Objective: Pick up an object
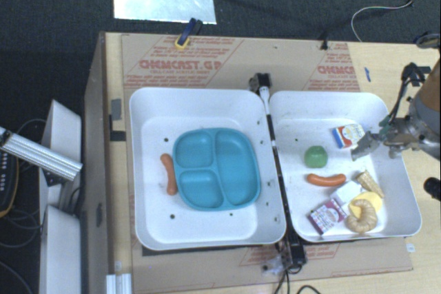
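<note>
The gripper (pixel 365 144) hangs low over the right bin (pixel 296 113), near its far right side, and I cannot tell how it is set; the grey metal blurs there. It sits just beside a small carton (pixel 346 135) with red and blue print, which looks like the likely target, though nothing is visibly held. The arm (pixel 420 127) comes in from the right and is cut off at the edge, so its upper part is out of sight.

Nearer the bin's middle lies a green ball (pixel 316 156), and below it a sausage (pixel 326 180). In the near corner several items crowd together: a red packet (pixel 326 215), a yellow piece (pixel 367 202), a pale pastry-like thing (pixel 362 218). They overlap, so their outlines are hard to separate, and that crowding would make a clean grasp awkward there.

The left bin (pixel 151 120) holds a blue tray (pixel 216 168) with a second sausage (pixel 168 173) just beside it.
</note>
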Motion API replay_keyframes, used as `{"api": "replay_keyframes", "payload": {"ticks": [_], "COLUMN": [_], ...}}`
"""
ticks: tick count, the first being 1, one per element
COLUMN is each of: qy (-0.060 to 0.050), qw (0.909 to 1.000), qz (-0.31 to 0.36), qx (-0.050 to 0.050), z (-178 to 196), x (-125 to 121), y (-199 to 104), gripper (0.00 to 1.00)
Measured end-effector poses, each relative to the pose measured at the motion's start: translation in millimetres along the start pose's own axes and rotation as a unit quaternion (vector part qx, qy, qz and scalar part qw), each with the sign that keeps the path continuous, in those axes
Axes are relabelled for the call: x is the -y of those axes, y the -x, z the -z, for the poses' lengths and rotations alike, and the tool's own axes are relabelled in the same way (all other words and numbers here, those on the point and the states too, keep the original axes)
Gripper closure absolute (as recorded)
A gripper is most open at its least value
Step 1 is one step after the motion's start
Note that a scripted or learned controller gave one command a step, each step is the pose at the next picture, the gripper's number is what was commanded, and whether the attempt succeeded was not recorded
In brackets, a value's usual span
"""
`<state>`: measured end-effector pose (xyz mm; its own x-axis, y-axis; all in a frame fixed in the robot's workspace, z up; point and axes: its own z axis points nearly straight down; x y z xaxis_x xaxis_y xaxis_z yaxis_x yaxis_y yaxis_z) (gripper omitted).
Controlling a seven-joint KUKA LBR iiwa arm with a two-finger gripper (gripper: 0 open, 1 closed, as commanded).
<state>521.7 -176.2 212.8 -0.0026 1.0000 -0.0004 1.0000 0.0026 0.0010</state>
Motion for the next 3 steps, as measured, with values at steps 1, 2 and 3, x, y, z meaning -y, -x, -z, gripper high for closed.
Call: {"api": "replay_keyframes", "payload": {"ticks": [1, 2, 3], "qy": [-0.001, 0.0, 0.001], "qw": [1.0, 1.0, 1.0], "qz": [0.001, 0.0, 0.0], "qx": [-0.001, 0.0, 0.0], "z": [-67, -129, -118], "x": [-29, -20, -21], "y": [-48, -72, -72], "gripper": [0.0, 0.0, 1.0]}}
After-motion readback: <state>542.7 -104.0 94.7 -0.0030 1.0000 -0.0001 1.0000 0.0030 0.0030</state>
